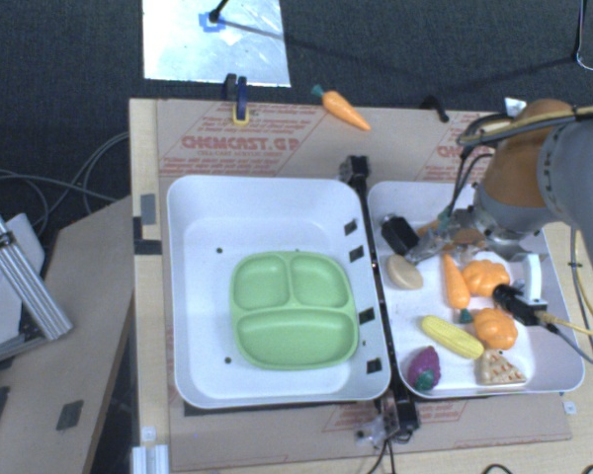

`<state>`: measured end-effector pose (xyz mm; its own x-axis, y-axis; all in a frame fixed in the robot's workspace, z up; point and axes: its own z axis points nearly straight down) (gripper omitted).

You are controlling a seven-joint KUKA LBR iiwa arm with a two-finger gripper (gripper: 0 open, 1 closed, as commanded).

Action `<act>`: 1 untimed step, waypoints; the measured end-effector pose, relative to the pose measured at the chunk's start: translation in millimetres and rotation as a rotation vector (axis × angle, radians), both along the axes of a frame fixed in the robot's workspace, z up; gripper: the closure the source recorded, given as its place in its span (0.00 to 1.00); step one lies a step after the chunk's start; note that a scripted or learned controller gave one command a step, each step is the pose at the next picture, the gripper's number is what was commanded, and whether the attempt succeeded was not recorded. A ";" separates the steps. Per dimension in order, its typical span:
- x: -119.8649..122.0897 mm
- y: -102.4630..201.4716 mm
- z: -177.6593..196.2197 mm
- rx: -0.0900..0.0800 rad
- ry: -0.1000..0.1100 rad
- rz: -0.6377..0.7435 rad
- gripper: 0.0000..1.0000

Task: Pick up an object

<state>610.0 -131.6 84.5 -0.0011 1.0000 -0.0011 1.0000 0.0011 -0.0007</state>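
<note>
Nearest the camera, toys crowd the right bin (563, 368).
Waffle (500, 368), purple piece (424, 364), corn (452, 336) and pumpkins (495, 326) lie in front; beyond, the claw (437, 243) hangs over a tan piece (405, 274), whether open or closed is unclear.

Grey arm (573, 171) enters from right edge, orange band (519, 171) above wrist, bent down and leftward. Tool (437, 240) low, pointing left-down from wrist. Cables run along the wrist. Finger state not readable from this angle.
</note>
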 end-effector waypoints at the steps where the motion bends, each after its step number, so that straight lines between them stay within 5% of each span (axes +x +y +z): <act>1: 1.2 0.5 11.2 0.001 -0.004 -0.001 1.00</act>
